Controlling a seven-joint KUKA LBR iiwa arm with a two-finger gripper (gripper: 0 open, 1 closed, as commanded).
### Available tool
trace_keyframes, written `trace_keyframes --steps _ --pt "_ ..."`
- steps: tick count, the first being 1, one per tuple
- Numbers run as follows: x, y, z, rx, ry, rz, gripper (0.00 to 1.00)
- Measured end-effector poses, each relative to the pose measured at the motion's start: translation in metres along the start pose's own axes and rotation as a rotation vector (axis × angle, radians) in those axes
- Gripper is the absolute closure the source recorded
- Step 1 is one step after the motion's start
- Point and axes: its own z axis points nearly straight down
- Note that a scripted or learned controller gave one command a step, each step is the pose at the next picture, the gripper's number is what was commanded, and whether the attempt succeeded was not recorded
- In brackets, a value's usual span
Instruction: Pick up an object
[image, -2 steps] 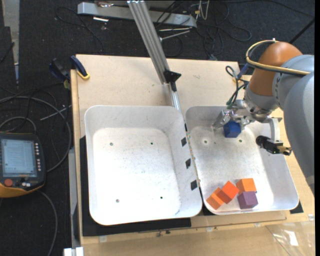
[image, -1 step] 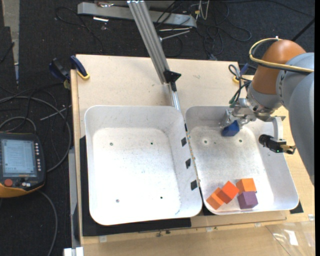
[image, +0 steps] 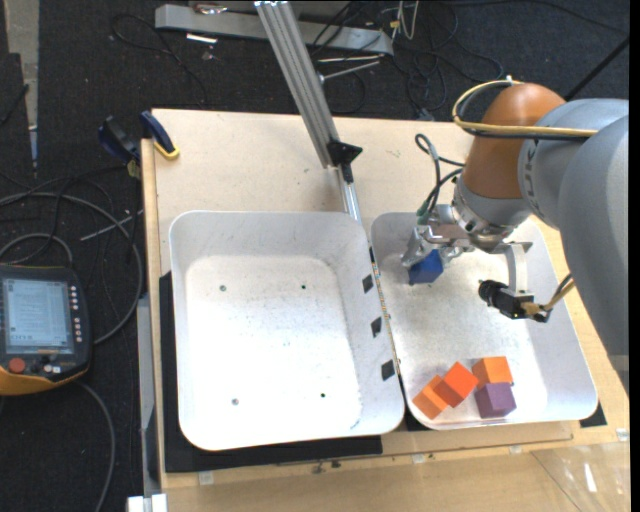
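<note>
Foam, by the look of it, makes the small blue block (image: 427, 267) light and slightly yielding, best pinched across flat sides, as the two-finger gripper (image: 432, 250) clasps it above the right white bin (image: 565, 340).

Grey arm with orange band (image: 560, 150) runs off the right edge; its base is unseen. Two-finger gripper (image: 432, 252): fingers masked by wrist body above, spread unreadable. Small blue block (image: 427, 268) beneath the gripper, upper part covered; contact with fingers indeterminate.
</note>
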Motion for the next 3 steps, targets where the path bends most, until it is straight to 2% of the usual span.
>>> trace_keyframes --steps 1,2,3 --pt "0.080 -0.029 -0.077 -0.006 0.000 -0.002 1.00" --pt "0.044 -0.049 -0.072 0.002 -0.004 0.012 1.00" --pt "0.112 -0.025 -0.072 -0.004 -0.001 0.000 1.00"
